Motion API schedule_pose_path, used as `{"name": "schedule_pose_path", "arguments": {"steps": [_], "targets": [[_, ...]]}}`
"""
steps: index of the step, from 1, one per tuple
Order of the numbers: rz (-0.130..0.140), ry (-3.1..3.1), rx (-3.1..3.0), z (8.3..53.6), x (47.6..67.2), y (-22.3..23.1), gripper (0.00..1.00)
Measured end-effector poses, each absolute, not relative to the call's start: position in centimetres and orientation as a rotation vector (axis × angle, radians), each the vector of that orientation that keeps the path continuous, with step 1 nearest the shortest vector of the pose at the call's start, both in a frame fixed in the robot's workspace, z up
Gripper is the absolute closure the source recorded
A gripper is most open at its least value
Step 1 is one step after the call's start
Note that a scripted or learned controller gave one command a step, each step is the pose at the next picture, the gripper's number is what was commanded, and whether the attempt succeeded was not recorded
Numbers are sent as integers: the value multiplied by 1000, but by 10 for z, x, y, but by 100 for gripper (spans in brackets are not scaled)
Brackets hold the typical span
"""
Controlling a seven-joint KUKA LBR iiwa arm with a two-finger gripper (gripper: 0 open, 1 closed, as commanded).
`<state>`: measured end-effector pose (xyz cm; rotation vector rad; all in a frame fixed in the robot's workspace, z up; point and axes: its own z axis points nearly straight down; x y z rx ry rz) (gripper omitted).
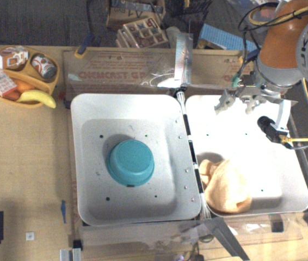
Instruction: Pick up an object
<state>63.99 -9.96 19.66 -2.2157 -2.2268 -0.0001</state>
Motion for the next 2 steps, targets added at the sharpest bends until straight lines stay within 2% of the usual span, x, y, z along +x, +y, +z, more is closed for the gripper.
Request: {"name": "schedule_pose_path", "arguments": {"steps": [1,2], "targets": [[-1,-2284,-2158,179,510,-118,0],[-2,-2299,-2146,123,577,-117,0]]}}
